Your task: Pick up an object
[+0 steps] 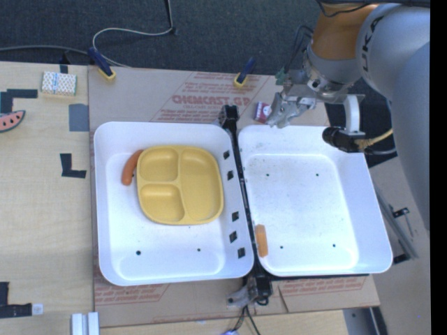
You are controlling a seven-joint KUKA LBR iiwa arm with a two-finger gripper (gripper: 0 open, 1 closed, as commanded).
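A small orange piece (260,240) lies in the right bin (363,208), against its near left wall. In the left bin (112,250) a yellow divided plate (180,185) lies flat, and an orange-red sausage-shaped piece (128,168) rests along its left rim. My gripper (282,116) hangs over the far left corner of the right bin, well away from all three. Just left of it, a small red and white item (262,112) sits on the cardboard outside the bin.
Black clips (233,187) run along the seam between the bins. Two blue and yellow clamps (103,63) (244,72) hold the cardboard's far edge. A patterned block (59,84) and a watermelon-slice toy (10,121) lie on the bench at far left.
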